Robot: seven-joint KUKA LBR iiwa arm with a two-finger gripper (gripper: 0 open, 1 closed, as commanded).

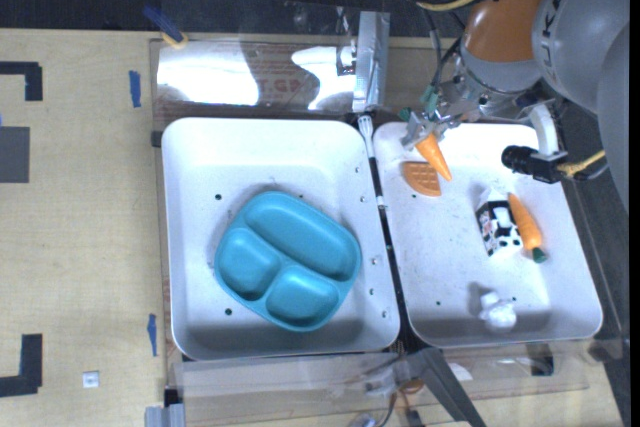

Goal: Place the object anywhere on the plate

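Jaws [428, 127] partly hidden, seemingly gripping orange cone [433, 156], grip unclear, blue plate [288, 258] in left bin

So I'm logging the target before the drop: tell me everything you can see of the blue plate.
The blue plate is a light blue, plastic-looking tray with rounded corners, split by raised ridges into three compartments: one long one and two smaller ones. It lies flat but turned at an angle on the floor of the left white bin, near the middle. Nothing lies in its compartments.
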